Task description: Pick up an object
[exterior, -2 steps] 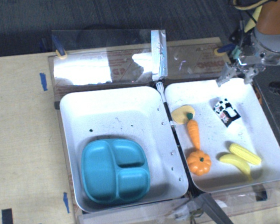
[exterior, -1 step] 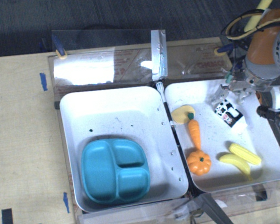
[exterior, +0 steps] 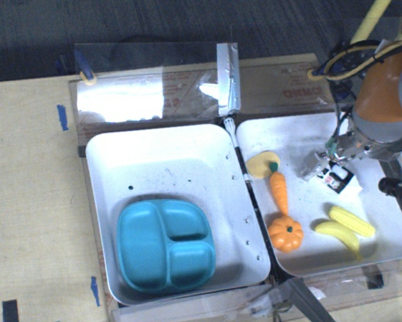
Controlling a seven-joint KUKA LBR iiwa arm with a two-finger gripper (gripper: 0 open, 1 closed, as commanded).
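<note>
Hand (exterior: 329, 166) seemingly poised above right bin (exterior: 384, 251).

Counter (exterior: 34, 212): pale wood surface, with black angular markings near the left edge and short blue tape strips beside the bins. Two shallow white bins sit directly on it, side by side, inner rims touching. Left bin (exterior: 107, 156) occupies the centre; right bin (exterior: 391, 247) lies toward the right edge. A clear plastic sheet (exterior: 142, 91) with a metallic strip (exterior: 228, 78) lies along the far side, behind the left bin.
</note>
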